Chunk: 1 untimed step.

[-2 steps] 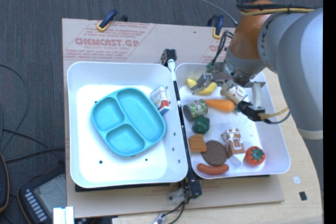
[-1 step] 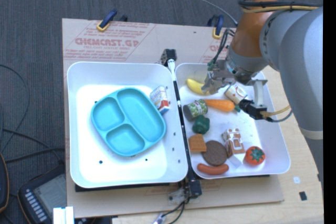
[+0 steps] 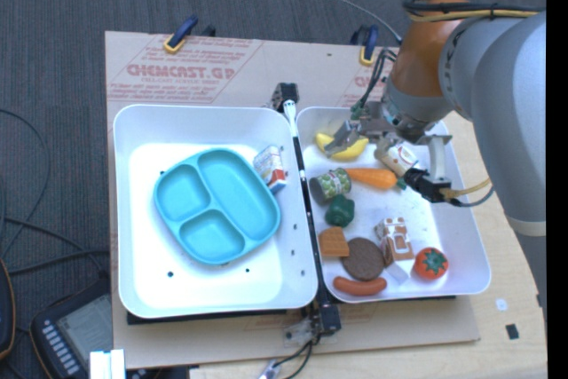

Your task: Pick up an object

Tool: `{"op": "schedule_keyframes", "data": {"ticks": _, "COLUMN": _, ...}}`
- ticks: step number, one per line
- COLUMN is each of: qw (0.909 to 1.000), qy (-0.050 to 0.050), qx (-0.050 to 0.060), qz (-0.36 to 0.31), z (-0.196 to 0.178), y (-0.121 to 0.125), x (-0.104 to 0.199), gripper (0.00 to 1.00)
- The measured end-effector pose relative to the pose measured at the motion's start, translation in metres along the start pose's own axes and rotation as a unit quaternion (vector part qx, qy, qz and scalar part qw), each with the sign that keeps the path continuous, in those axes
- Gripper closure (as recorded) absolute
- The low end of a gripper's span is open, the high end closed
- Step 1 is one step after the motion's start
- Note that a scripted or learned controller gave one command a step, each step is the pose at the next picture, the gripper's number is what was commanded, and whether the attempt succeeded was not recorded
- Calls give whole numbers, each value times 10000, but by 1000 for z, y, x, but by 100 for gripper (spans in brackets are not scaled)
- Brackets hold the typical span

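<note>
Basically the gripper [image 3: 348, 138] was down on the banana [image 3: 342, 146], fingers spread, so closing came next.

Bright, even overhead light, white bins [image 3: 124, 191] glaring, perhaps slightly soft focus.

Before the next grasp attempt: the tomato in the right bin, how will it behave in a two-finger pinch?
The tomato looks round and glossy, so it may slip out of the fingers or roll if nudged. It looks like toy food, probably light and rigid. It sits near the right bin's corner wall, which could crowd one finger.
</note>
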<state>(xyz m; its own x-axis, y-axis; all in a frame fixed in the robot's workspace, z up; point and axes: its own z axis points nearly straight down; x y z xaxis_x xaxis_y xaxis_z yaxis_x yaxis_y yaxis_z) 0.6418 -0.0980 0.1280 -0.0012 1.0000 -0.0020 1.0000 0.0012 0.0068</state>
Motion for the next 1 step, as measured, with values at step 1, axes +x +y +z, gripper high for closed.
{"op": "schedule_keyframes", "data": {"ticks": 1, "qw": 10000, "qy": 1, "qx": 3, "qz": 4, "z": 40, "y": -56, "x": 1, "gripper": 0}}
